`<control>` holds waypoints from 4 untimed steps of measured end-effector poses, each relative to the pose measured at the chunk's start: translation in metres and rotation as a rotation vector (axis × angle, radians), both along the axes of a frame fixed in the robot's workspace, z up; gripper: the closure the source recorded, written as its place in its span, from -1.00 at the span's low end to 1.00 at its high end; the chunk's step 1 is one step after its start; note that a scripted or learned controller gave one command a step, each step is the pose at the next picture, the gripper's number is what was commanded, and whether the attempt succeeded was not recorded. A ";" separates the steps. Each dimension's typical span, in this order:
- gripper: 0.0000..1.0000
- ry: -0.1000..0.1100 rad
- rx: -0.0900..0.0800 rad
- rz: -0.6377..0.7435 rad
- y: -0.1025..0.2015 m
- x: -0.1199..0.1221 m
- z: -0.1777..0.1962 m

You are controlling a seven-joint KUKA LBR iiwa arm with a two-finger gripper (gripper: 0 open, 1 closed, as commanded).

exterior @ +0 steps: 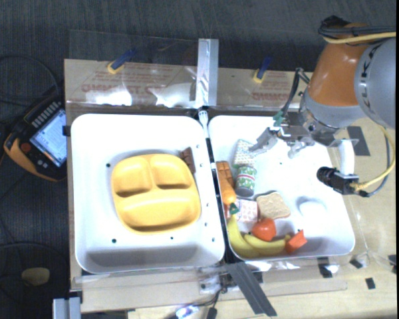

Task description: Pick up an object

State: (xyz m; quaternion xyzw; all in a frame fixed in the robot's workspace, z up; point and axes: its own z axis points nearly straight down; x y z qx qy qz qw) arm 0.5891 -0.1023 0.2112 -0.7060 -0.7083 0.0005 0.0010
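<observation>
Several small objects are crowded along the left wall and front edge of the right bin point(332, 234): a patterned packet point(244, 153), a green-banded cup point(246, 178), an orange carton point(225, 181), a slice of toast point(274, 206), a tomato point(265, 229), a banana point(253, 243) and a small orange piece point(294, 240). No single target is named by the task, so any of these may be taken.

The gripper point(282, 137) is seen near the back edge of the right bin, just beside the patterned packet, with its two fingers spread apart and nothing between them. Whether it is hovering or already low cannot be told.

A failed grasp is judged likely for three reasons. The objects touch or overlap, so a finger may land on a neighbour and push the pile aside. The packet lies close to the dividing wall, where a finger could be blocked by the rim. Rounded items such as the tomato and banana may roll out as the fingers close.

The left bin point(86, 178) carries a yellow tray point(156, 191), well apart from the gripper.
</observation>
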 end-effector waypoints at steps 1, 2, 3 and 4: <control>-1.00 -0.011 -0.003 0.317 -0.011 0.011 -0.122; -1.00 -0.016 -0.007 0.406 -0.010 -0.033 -0.121; -1.00 -0.016 -0.007 0.406 -0.010 -0.033 -0.121; 1.00 -0.022 -0.007 0.405 -0.009 -0.031 -0.109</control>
